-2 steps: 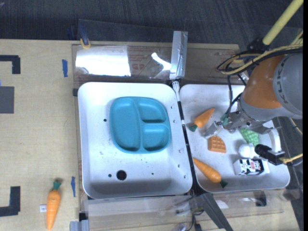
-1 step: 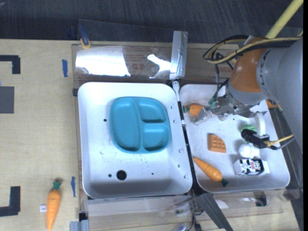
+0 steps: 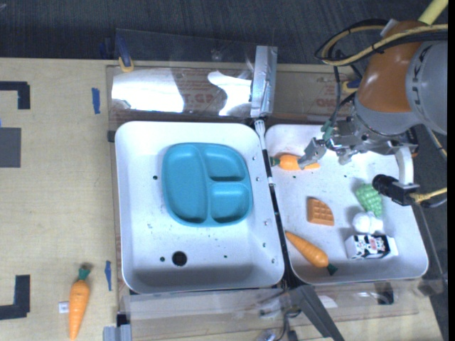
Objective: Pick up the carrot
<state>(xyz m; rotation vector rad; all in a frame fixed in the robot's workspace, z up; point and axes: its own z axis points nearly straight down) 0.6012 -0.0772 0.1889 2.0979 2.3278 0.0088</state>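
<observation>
Left bin point(image 3: 135, 261): blue tray point(image 3: 206, 183). Right bin point(image 3: 412, 258): carrot point(image 3: 307, 249), waffle point(image 3: 320, 211). Tool point(image 3: 311, 155) state unclear.

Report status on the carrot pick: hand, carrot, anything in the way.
Hand low in right bin, at a small orange piece. Carrot lies untouched near the bin's front. Waffle sits between them.

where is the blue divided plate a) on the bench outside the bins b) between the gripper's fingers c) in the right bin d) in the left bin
d, the blue divided plate lies flat in the left bin, apart from the food pieces in the right bin.
</observation>
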